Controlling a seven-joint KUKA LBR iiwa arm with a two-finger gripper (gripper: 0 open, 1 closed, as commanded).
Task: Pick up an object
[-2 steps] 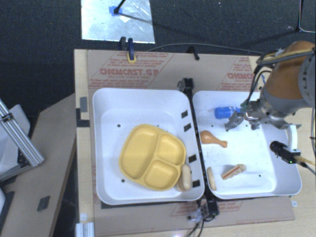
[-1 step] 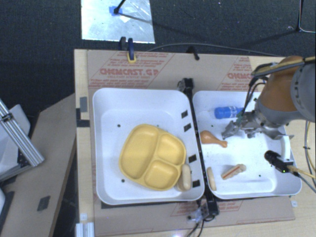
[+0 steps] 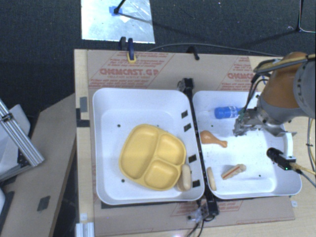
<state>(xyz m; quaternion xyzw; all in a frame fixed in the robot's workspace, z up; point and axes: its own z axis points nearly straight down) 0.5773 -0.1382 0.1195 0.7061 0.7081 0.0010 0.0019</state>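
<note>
Blue bottle [image 3: 226,112] beside end effector [image 3: 240,127]

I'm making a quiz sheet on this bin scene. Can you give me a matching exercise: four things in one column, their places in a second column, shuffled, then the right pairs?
Things:
1. yellow divided tray
2. blue bottle
3. hot dog toy
4. drumstick toy

Places:
A. near the front of the right bin
B. at the back of the right bin, close to the gripper
C. in the left bin
D. in the right bin, close to the divide between the bins

Pairs: 1-C, 2-B, 3-A, 4-D
</note>
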